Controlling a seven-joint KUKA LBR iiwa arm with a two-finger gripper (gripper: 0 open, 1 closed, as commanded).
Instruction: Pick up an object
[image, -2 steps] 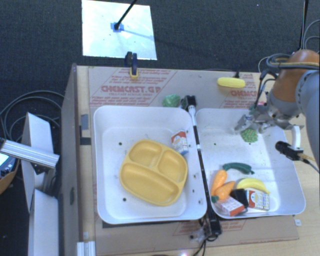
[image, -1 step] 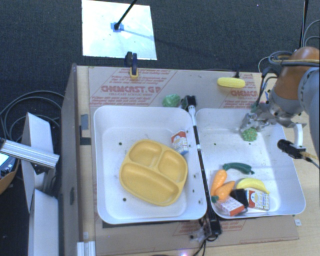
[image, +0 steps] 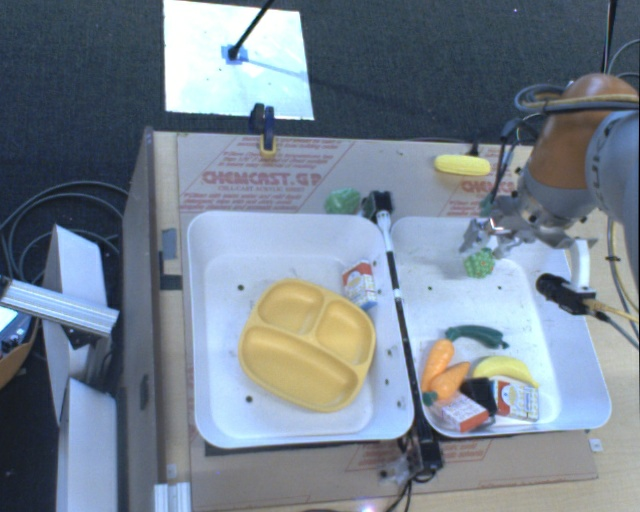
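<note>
In the left bin (image: 215, 300) a yellow tray (image: 305, 345) fills the middle, with a small carton (image: 360, 285) by the divider. In the right bin (image: 570, 350) carrots (image: 443, 368), a banana (image: 505, 369) and boxes (image: 490, 405) crowd the near end. The green broccoli (image: 480, 264) sits alone with open floor around it. The jaws (image: 490, 237) hover just above and beside it, though I cannot tell how wide they stand; this looks like the approach, so the next move calls for a short descent, clear of the far wall.

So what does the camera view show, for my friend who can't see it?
A robot arm's end effector hangs over a green toy in the right bin, which also holds carrots, a banana and cartons. The left bin holds a yellow tray and a small carton.
</note>
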